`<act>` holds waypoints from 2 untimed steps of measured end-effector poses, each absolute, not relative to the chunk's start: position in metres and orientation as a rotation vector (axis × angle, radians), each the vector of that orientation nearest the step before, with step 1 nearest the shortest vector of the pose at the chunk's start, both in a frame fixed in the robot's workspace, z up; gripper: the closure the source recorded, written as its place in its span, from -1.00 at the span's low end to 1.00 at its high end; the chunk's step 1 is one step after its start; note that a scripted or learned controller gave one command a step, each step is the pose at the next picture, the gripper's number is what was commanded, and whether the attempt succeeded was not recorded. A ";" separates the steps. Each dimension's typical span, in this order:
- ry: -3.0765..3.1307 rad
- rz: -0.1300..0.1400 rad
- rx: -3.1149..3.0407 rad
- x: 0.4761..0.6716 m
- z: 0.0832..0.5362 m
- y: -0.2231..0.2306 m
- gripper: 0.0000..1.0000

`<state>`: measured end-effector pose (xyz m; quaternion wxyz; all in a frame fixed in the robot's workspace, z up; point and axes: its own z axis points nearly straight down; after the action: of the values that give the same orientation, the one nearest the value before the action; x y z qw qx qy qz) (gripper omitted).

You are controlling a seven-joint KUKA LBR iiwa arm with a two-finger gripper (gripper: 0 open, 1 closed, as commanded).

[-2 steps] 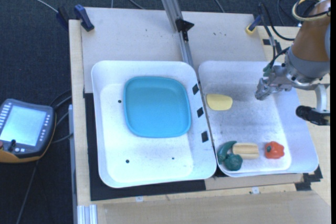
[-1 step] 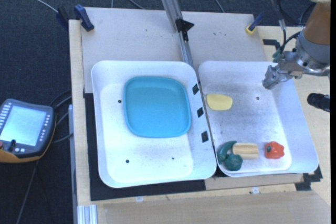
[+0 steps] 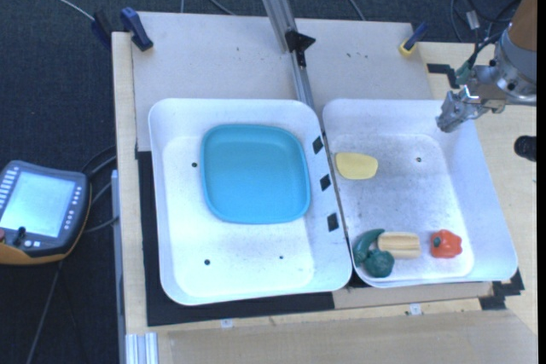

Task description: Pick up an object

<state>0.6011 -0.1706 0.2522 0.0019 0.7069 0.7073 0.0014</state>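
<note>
Four small objects lay in the right bin [image 3: 478,183]. A pale yellow piece [image 3: 356,165] sat near the bin's left wall, toward the far side. Along the near wall stood a row of three: a dark green vegetable-shaped item [image 3: 373,254] at the near left corner, a tan block [image 3: 400,245] touching it on its right, and a red-orange pepper-like item [image 3: 444,244] just beside the block, slightly apart from it.

The gripper [image 3: 450,114] hung above the far right corner of the right bin, over its rim, well apart from all four objects. It was metallic grey and pointed down toward the bin. Nothing was visible between its tips, and it touched no object; whether the tips were apart or together could not be told at this scale. The arm [image 3: 520,55] entered from the right edge of the counter [image 3: 222,55], with dark cables running along it.

The left bin [image 3: 171,268] held a blue square plate [image 3: 256,172], lying flat near the bin's middle and toward the wall shared with the right bin. Black clips [image 3: 324,182] sat along that shared wall. A metal rail [image 3: 277,4] ran from the far edge of the counter down to the junction of the two bins. Blue clamps [image 3: 136,27] gripped the far corners of the counter. A handheld pendant with a screen [image 3: 38,209] rested on the dark floor off the counter's left edge.
</note>
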 end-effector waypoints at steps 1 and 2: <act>2.220 0.003 2.219 0.602 0.279 -0.171 1.00; 2.226 0.003 2.216 0.606 0.282 -0.120 1.00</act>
<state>0.6063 -0.1201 0.2817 0.0001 0.7055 0.7087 0.0008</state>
